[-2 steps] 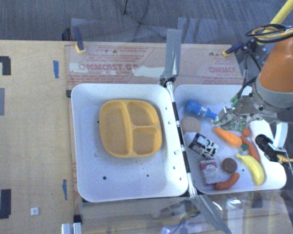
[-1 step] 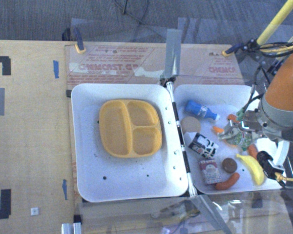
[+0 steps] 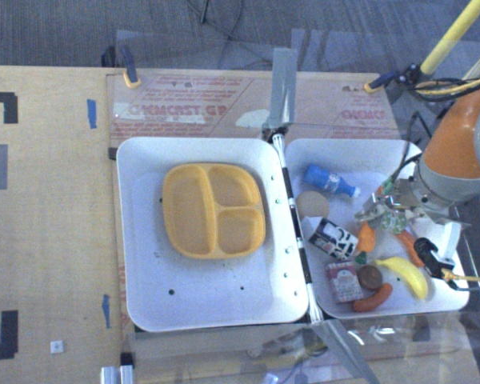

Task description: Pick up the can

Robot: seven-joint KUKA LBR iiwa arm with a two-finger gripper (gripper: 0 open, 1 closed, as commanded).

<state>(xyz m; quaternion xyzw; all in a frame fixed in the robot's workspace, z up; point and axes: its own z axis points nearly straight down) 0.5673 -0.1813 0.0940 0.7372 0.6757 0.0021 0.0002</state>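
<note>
The can (image 3: 334,238) is black and white and lies on its side in the right bin (image 3: 348,152), near that bin's left wall. My gripper (image 3: 384,208) hangs over the middle of the right bin, up and to the right of the can and apart from it. It sits just above an orange carrot (image 3: 366,238). Nothing shows held in it.
Around the can lie a blue bottle (image 3: 328,180), a tan round item (image 3: 312,205), a red packet (image 3: 344,282), a brown ball (image 3: 370,276), a sausage (image 3: 373,298) and a banana (image 3: 408,274). The left bin (image 3: 144,286) holds a yellow divided plate (image 3: 214,210).
</note>
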